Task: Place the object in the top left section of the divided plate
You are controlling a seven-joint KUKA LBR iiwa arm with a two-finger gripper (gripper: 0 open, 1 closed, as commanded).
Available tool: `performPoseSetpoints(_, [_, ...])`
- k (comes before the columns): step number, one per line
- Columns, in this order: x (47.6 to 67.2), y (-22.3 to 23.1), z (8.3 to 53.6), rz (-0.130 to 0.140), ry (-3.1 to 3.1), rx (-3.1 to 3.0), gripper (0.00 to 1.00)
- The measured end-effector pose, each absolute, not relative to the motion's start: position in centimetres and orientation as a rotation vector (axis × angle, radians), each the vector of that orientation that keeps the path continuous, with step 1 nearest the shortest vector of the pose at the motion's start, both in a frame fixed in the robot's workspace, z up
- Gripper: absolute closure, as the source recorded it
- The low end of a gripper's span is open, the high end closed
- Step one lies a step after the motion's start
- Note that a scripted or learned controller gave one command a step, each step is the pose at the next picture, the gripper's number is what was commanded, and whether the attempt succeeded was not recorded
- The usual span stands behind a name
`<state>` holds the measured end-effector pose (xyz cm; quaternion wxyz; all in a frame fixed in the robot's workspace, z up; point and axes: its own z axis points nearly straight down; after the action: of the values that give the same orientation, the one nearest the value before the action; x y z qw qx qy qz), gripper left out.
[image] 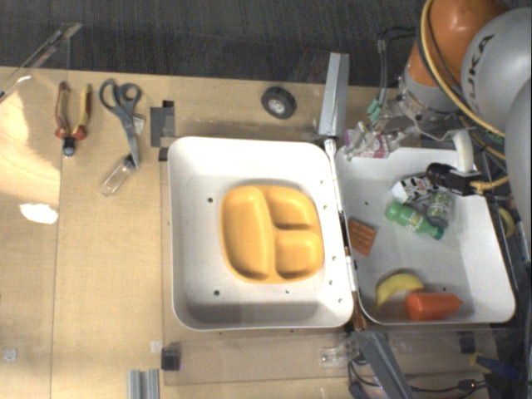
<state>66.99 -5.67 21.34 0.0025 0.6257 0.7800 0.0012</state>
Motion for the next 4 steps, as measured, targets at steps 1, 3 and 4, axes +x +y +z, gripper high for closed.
performPoseSetpoints(1, [60.5,1.6,18.5,0.005,2.368,2.061,1.0])
performPoseSetpoints(3, [60.7,1.7,19.7,0.012,2.367,2.056,1.0])
performPoseSetpoints(4, [54.6,-2.8,29.1,0.008,2.183,2.251,1.0])
